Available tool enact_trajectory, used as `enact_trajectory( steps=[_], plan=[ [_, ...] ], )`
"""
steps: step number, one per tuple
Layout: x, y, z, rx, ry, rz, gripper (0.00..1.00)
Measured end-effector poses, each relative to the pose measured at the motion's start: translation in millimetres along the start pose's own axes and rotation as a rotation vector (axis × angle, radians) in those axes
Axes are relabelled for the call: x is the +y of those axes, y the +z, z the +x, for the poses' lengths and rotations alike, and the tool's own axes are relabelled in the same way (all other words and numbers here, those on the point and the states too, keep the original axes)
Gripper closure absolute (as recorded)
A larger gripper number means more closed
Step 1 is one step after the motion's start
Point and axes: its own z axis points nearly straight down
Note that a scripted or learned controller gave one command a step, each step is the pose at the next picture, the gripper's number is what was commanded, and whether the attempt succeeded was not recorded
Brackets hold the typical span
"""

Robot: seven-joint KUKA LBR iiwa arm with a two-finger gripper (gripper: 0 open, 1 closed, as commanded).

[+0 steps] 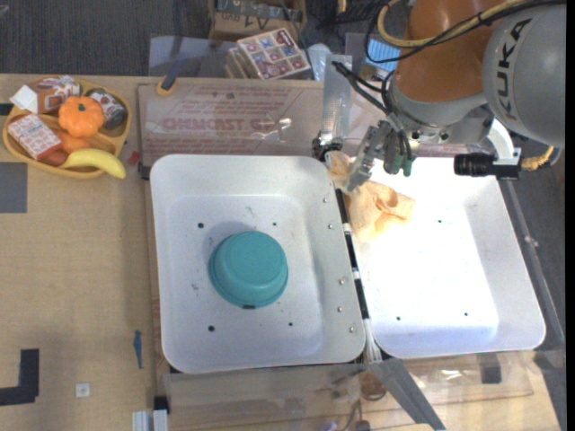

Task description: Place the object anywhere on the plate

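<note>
A teal round plate [249,268] lies in the middle of the left white bin [180,330]. A crumpled tan and orange object [381,208] rests in the right white bin [467,312], against its upper left edge. My gripper [379,167] hangs just over the object's upper end, tilted down and to the left. Its two fingers [364,162] stand apart, so it is open, and the object lies below the tips rather than between them. The arm's grey body and orange band [449,25] reach in from the upper right.
The ridge between the two bins [352,259] runs just left of the object. A yellow dish with toy fruit [67,133] sits on the bench at far left. A cardboard sheet [229,126] lies behind the left bin.
</note>
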Motion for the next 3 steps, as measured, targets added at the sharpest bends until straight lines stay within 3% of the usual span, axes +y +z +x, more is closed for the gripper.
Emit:
enact_trajectory(
  steps=[1, 2, 3],
  plan=[
    [43, -12, 27, -0.005, -0.397, -0.003, 1.0],
    [86, -6, 55, -0.001, -0.413, -0.002, 1.0],
    [86, -7, 54, -0.002, -0.412, -0.002, 0.0]
  ],
)
